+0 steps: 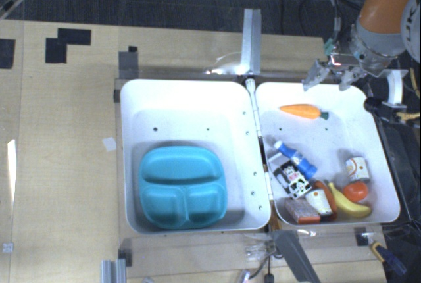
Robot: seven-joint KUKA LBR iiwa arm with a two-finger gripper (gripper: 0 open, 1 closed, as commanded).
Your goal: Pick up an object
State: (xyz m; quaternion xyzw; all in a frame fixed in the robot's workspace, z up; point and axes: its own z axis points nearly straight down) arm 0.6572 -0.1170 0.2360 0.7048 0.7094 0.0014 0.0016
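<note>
- Camera view, nearest edge: a clutter of small things is gathered in the near end of the right bin [375, 143]. A reddish-brown block [302, 212] is seen at the near wall, with a small white and orange bottle [320, 201] just beside it.
- A yellow banana [348, 203] is laid along the near right corner, and a red tomato-like ball [356, 191] is set against it. A small white cup-like item [356, 168] with an orange mark is placed just behind the ball.
- A black and white packet [293, 179] and a blue and white bottle [293, 158] are found a little farther in, close to the wall shared by the two bins.
- In the left bin [164, 101], a teal compartment tray [182, 185] is seen lying flat in the near half, with one long section and two smaller ones.
- Farther back in the right bin, an orange carrot [301, 111] with a green tip is laid on its side, well apart from the clutter.
- At the far rim of the right bin, the gripper [331, 76] is held above the edge, beyond the carrot; its fingers are spread apart and nothing is seen between them.
- Behind it, the grey wrist and orange band of the arm [388, 2] are seen reaching in from the right.
</note>
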